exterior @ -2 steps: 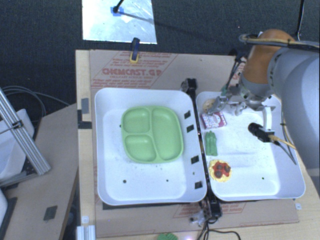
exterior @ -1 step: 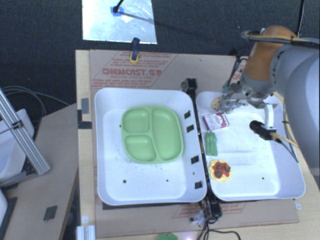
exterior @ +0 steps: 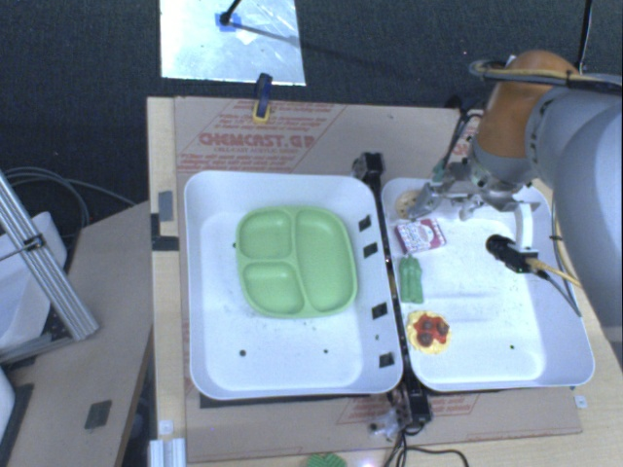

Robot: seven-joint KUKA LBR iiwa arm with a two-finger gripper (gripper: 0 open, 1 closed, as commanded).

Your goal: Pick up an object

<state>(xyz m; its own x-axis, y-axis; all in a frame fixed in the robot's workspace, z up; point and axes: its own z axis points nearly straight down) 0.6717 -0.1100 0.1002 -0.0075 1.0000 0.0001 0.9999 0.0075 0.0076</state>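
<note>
My gripper (exterior: 435, 192) hangs low over the back left corner of the right bin (exterior: 506, 358), with the grey arm reaching in from the right. A pale yellowish item (exterior: 406, 202) lies just left of the gripper, partly hidden by it. A red and white packet (exterior: 421, 234) rests just in front of the gripper. Further forward along the bin's left wall lie a small green piece (exterior: 411, 280) and a round toy pizza (exterior: 429, 331) with red topping. I see nothing held.
The left bin (exterior: 214, 358) holds a light green divided plate (exterior: 295, 261). Black clips (exterior: 371, 168) sit along the wall between the two bins. A shiny sheet (exterior: 232, 27) lies on the dark floor behind the bench.
</note>
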